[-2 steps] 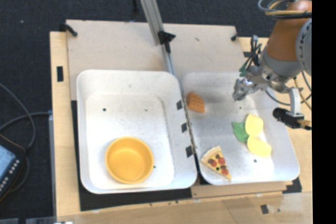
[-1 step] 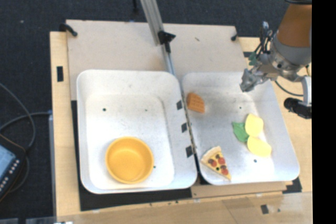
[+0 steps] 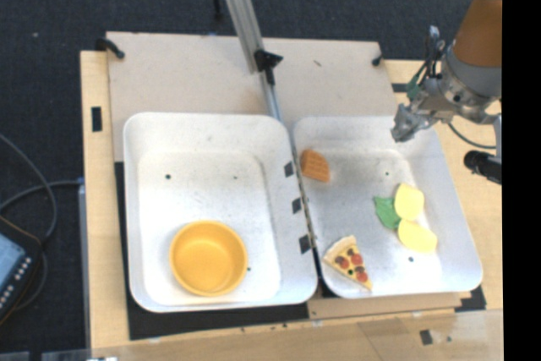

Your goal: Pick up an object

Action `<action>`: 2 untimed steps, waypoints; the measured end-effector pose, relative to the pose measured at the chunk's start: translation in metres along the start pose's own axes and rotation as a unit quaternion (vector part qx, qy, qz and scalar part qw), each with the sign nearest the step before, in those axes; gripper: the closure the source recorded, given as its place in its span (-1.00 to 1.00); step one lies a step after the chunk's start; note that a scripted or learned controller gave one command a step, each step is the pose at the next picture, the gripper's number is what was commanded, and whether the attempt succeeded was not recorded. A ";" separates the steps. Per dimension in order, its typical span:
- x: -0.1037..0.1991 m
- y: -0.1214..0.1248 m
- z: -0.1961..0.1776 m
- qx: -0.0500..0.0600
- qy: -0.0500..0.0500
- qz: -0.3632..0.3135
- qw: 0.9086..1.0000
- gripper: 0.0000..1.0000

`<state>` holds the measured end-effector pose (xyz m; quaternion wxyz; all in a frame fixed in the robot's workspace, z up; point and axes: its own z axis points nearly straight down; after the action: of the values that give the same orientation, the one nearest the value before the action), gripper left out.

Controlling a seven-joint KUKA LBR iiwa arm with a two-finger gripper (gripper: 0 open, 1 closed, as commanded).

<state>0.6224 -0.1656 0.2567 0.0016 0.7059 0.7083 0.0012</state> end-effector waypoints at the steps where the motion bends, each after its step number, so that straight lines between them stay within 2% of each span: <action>1: 0.056 0.012 0.000 0.000 0.000 -0.002 1.000 1.00; 2: 0.107 0.021 0.008 0.002 0.000 -0.001 1.000 1.00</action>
<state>0.6432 -0.0586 0.2486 0.0000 0.7048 0.7094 0.0003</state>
